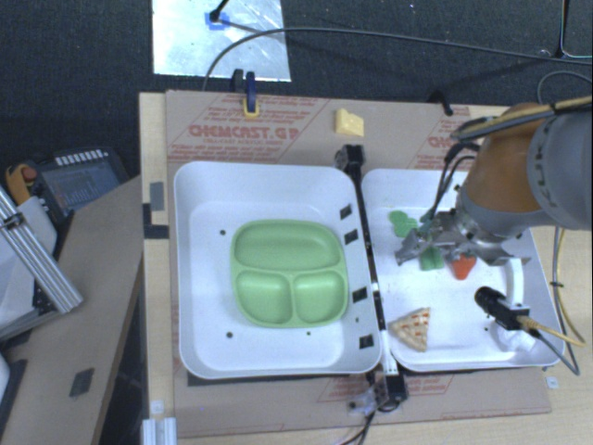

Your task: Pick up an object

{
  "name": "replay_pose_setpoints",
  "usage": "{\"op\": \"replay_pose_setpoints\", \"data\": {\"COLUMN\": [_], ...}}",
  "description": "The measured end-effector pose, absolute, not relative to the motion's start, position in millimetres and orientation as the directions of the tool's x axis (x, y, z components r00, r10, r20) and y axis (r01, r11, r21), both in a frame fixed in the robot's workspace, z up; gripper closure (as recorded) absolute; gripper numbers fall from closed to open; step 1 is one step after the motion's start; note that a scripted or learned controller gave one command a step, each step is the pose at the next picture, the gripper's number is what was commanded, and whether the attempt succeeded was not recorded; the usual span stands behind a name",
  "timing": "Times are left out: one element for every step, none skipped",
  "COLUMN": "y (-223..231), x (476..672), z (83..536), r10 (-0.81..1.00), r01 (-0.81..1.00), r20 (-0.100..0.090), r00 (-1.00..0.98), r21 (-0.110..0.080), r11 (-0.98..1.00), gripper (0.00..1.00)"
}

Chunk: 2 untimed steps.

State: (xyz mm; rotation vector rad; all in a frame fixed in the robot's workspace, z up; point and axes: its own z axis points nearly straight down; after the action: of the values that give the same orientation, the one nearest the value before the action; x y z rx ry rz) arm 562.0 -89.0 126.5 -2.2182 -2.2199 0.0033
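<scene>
Two white bins sit side by side on the tabletop (157,276). A green divided tray (287,273) lies in the left bin (199,248). The arm (519,170) reaches over the right bin (454,341), and its fingers (419,246) hang low over a green object (430,259); how far apart they stand, and whether they have hold of anything, cannot be told. Just beside the green object lies an orange-red piece (462,268), another green piece (402,221) sits toward the far wall, and a pizza-slice toy (411,326) rests near the front, well apart.
</scene>
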Motion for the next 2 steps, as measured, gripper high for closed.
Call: {"op": "replay_pose_setpoints", "data": {"y": [-90.4, -92.9], "x": [564.4, 567.9], "z": [86.2, 101.7], "r10": [1.000, 1.000], "r01": [1.000, 1.000], "r20": [-0.004, -0.009], "r00": [-0.001, 0.001], "r21": [0.007, 0.020], "r11": [0.001, -0.001], "gripper": [0.00, 1.00]}}
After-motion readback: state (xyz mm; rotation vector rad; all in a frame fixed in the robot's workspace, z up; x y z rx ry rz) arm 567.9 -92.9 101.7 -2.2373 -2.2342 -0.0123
